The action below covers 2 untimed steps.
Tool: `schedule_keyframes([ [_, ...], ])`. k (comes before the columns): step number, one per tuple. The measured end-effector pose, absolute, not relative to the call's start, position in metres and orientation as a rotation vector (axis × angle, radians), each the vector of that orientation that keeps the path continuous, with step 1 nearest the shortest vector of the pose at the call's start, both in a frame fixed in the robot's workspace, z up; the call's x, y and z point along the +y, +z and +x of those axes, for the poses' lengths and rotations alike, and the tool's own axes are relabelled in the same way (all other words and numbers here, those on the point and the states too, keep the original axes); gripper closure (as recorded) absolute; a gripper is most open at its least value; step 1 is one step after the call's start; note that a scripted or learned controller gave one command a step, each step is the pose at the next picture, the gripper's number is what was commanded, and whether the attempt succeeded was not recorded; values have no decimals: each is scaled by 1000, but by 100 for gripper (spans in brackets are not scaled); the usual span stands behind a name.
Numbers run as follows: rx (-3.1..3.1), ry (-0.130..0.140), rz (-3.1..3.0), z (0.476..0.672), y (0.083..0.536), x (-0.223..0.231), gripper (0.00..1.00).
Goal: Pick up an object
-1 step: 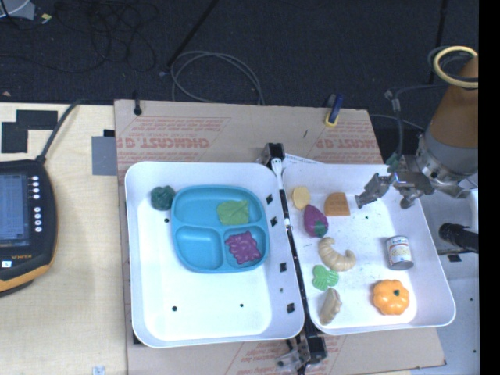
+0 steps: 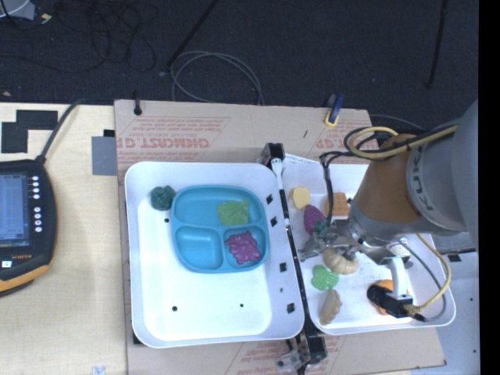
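Camera view: I see right bin on cardboard-covered bench. Gripper low inside it, above tan object; finger state unclear to me. Bin's left wall just beside, green piece crowding.

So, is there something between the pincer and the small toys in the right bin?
Nothing visible stands between. The pincer hangs low in the right bin, right at a beige toy, with purple and green toys close beside.
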<state>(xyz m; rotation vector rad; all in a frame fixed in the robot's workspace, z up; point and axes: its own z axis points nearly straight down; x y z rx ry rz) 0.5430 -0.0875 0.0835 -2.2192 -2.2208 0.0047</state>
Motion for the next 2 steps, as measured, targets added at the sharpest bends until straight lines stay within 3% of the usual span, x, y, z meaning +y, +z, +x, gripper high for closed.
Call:
schedule_keyframes([
  [1,-2228,-2,-2220,615,88,-113,0],
  [2,-2223,0,-2218,645,88,-97,0],
])
